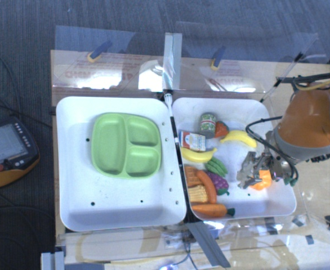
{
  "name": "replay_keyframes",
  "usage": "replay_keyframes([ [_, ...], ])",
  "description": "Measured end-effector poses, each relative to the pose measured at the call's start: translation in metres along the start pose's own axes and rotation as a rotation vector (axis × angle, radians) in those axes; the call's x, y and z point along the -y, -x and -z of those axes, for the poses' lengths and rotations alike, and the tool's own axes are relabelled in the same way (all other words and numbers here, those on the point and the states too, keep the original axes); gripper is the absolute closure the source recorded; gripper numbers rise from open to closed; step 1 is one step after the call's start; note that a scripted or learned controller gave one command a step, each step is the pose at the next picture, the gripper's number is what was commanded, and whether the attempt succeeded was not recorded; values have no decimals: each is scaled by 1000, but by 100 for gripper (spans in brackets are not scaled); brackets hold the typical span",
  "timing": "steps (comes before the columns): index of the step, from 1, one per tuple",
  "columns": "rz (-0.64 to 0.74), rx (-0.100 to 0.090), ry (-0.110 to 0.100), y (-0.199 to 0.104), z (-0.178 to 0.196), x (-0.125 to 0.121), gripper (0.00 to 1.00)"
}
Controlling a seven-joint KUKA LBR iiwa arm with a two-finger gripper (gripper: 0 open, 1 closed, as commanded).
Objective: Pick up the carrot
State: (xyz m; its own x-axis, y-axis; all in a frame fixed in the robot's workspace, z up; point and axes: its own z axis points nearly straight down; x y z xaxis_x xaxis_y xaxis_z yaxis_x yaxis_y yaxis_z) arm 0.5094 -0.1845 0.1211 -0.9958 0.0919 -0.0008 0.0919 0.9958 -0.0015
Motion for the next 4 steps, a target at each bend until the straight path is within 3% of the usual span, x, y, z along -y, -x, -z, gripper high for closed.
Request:
replay_keyframes([
  [1,21,10,3,-32,101,-107,100],
  [2,423,6,2,-29,4,-66,100],
  [3,422,8,2,1,65,-122,100],
  [4,569,9,-2,-4,161,-58,100],
])
